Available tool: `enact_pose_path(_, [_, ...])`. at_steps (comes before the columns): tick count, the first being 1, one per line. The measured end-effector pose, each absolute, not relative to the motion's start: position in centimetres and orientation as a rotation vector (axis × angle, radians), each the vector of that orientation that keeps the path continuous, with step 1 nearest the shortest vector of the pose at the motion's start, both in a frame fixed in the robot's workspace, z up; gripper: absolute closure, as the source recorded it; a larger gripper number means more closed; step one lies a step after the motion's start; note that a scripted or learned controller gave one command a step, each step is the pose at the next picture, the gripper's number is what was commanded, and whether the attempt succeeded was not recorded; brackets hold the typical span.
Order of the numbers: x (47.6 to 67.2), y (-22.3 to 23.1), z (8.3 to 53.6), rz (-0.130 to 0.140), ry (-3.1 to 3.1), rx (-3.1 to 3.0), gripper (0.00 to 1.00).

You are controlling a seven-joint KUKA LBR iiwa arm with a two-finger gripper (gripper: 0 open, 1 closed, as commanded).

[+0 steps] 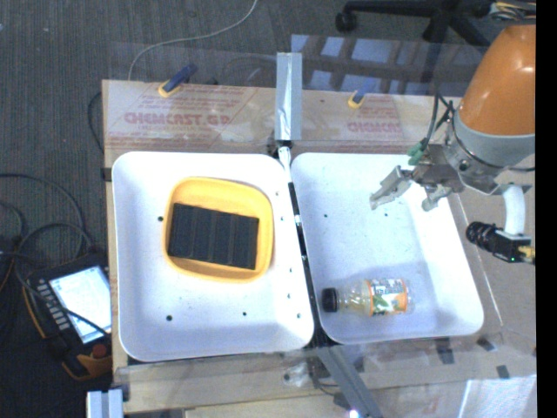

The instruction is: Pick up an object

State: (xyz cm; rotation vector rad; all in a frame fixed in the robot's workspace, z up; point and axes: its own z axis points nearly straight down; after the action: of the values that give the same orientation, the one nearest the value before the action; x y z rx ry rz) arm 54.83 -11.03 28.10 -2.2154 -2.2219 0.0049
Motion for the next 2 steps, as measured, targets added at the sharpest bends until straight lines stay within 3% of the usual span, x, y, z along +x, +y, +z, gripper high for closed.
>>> enact_pose_path(1, [48.3, -13.2, 15.0, 0.003, -2.230, -2.202, 0.00])
enact_pose_path(2, [48.8, -16.3, 9.1, -0.012, -2.247, -2.202, 0.00])
